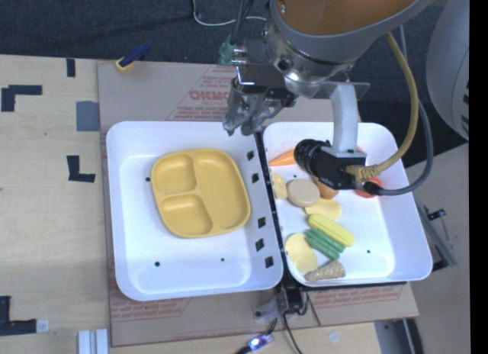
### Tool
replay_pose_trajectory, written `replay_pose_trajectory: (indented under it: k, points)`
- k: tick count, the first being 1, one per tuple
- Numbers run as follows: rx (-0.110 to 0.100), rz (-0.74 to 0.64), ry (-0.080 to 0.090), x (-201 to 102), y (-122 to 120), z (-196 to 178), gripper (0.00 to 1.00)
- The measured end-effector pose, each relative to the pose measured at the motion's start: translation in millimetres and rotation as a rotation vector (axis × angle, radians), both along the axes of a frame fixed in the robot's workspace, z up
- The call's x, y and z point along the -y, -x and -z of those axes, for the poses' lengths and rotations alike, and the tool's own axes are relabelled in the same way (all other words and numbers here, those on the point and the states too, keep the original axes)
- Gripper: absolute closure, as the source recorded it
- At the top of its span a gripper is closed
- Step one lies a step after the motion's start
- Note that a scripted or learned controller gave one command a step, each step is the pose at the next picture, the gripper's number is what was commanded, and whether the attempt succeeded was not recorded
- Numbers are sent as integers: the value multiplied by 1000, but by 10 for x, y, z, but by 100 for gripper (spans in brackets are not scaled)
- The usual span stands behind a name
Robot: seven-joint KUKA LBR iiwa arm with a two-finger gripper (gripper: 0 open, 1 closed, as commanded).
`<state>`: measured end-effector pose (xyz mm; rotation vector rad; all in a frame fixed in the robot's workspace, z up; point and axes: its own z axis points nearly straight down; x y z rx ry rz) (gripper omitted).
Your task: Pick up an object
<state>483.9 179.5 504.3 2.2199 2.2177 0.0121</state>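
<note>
My gripper (pixel 245 125) hangs above the far end of the divider between the two bins, with nothing visible between its fingertips. A yellow divided plate (pixel 200 191) lies in the left bin (pixel 130 268). In the right bin (pixel 396 253) sit several toy foods: an orange carrot piece (pixel 281 158), a tan round piece (pixel 302 192), a yellow corn cob (pixel 332 230), a green pod (pixel 325 243), a yellow slice (pixel 300 252) and a beige cone-like piece (pixel 326 271). A black camera-like part (pixel 329 165) of the arm covers some food.
The bins rest on a cardboard sheet (pixel 152 93) over a wooden bench. A blue-and-yellow clip (pixel 133 56) lies at the cardboard's far left corner. Cables (pixel 415 108) loop over the right bin's far side.
</note>
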Motion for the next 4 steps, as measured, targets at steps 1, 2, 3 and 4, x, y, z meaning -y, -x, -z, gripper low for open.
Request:
replay_pose_trajectory:
  k: [1,2,3,4]
  points:
    - [-8,-9,2,-570,9,-159,100]
    - [-24,-2,11,-534,21,1192,100]
    - [-2,5,2,243,-4,429,100]
    - [-14,6,6,1010,6,955,100]
